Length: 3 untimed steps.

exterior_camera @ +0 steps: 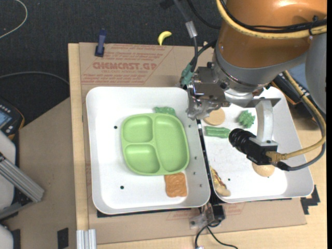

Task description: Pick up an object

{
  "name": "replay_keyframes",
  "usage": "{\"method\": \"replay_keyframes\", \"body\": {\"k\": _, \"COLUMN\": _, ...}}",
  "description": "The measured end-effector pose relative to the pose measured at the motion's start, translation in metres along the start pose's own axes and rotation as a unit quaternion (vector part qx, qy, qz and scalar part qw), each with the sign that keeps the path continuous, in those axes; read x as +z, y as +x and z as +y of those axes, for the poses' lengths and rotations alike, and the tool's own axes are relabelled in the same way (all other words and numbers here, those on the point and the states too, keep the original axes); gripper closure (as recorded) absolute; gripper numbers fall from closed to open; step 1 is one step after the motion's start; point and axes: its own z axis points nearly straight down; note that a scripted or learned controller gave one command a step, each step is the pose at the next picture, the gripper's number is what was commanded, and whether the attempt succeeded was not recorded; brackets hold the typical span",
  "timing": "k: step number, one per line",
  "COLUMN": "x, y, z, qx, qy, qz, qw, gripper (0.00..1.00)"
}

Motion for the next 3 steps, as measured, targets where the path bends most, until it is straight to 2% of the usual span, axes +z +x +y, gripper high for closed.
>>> {"method": "replay_keyframes", "body": {"k": 3, "x": -0.033, "y": 0.004, "z": 0.002, "qx": -0.003, "qy": -0.006, "qz": 0.001, "qw": 1.0, "gripper": 1.0}}
